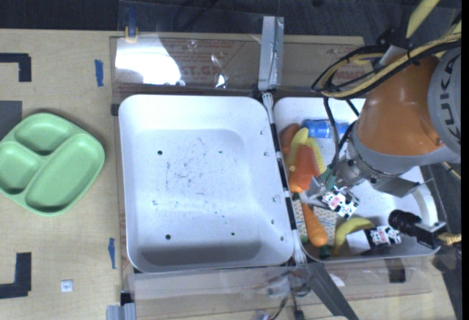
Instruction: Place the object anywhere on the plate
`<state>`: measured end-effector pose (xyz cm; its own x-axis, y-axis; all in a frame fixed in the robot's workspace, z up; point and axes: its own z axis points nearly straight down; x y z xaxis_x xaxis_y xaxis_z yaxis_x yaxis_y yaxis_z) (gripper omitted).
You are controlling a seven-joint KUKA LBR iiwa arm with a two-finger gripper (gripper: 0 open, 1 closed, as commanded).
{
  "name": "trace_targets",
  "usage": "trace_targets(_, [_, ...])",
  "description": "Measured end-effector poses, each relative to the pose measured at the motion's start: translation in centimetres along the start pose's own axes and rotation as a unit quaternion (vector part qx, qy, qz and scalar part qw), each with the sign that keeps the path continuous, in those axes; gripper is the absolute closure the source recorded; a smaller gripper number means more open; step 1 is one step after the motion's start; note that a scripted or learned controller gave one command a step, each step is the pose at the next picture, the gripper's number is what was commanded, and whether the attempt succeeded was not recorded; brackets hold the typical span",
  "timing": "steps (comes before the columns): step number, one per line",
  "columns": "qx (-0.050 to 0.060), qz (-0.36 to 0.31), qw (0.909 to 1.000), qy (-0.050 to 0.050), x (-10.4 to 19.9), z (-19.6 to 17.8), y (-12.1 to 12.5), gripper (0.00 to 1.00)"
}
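A green plate (47,162) with three compartments lies on the wooden bench at the far left, outside the bins. My gripper (323,194) is low in the right bin (410,198), over a pile of toy food near its left wall. Just left of the gripper lies an orange carrot-like piece (300,172). A second orange piece (316,228) lies below it, and a yellow banana (352,228) to the lower right. Yellow corn (316,155) and a blue item (317,127) lie further back. The wrist hides what is directly under the gripper.
The large left bin (146,117) stands between the plate and the right bin. A clear plastic sheet (190,62) stands upright behind the bins. My orange-banded arm (399,117) covers the right bin's far right side.
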<state>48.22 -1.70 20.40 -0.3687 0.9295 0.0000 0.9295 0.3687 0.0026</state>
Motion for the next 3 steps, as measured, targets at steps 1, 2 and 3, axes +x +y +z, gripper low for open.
trace_targets(1, [0.002,0.017,0.9999,0.000,2.7,2.0,2.3,1.00])
trace_targets(2, [0.002,-0.068,0.9977,0.001,6.8,2.0,2.4,1.00])
trace_targets(3, [0.002,0.110,0.9939,0.000,8.1,2.0,2.8,1.00])
